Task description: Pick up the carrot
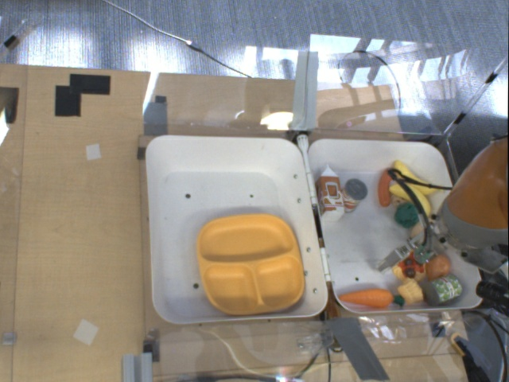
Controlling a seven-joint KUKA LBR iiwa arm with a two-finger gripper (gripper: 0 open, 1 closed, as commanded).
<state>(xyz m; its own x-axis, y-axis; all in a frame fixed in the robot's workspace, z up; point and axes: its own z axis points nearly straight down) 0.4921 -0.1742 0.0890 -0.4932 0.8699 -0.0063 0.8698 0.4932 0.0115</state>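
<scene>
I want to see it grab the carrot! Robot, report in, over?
Gripper low in right bin, nothing seen held. Carrot lying at bin's near edge, untouched. Yellow piece touching carrot's tip.

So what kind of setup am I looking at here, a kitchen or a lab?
Most likely a robot lab test bench, not a kitchen: two shallow white bins sit side by side on a wooden bench, toy food such as the carrot and banana lies in the right one, and loose cables cross the floor.

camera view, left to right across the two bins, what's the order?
Yellow divided tray in the left bin → small carton → grey disc → carrot at the right bin near edge → gripper → green can.
</scene>
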